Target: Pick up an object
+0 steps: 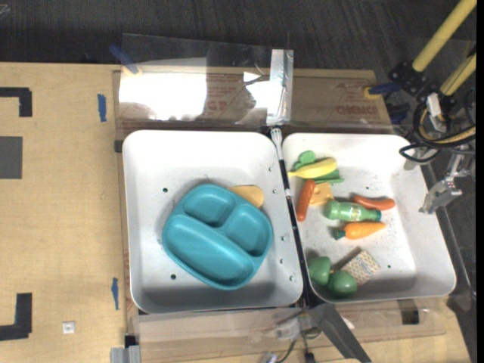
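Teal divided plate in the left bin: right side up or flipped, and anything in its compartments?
Right side up and empty: the teal plate shows three bare hollow compartments facing the camera. A yellow piece sits at its far edge.

Overhead slanted view of both bins (pixel 151 150)

I'm looking down on two white bins sitting side by side. The left bin (pixel 144 203) is holding a teal divided plate (pixel 218 234), with a yellow piece (pixel 250 195) peeking out from behind it. The right bin (pixel 423 255) is holding toy food: a banana (pixel 314 169), two carrots (pixel 363 230), a green bottle (pixel 352 212) and green peppers (pixel 330 275).
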